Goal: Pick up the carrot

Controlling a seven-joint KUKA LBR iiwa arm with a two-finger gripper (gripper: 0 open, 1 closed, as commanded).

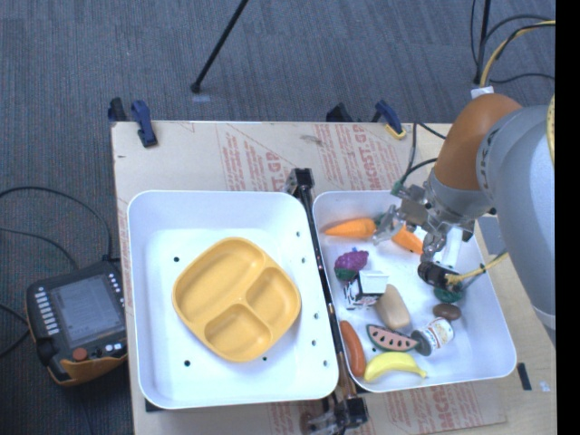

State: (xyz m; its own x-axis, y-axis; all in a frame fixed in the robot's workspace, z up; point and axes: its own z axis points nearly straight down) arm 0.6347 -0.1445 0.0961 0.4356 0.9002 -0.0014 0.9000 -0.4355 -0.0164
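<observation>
- Banana (396, 366) lies at the right bin's (500, 333) near edge; hot dog (353, 347) just left of it
- Carrot (351, 228) lies at that bin's far-left part, bare
- Gripper (410, 227) hovers just right of the carrot; finger state cannot be told

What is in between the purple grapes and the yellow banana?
In the camera view, a small white box, a tan potato and a watermelon slice lie between the grapes and the banana.

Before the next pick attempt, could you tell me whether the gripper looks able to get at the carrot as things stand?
Probably yes. The carrot lies alone at the far end of the right bin, nothing on top, and the gripper sits just beside it.
</observation>
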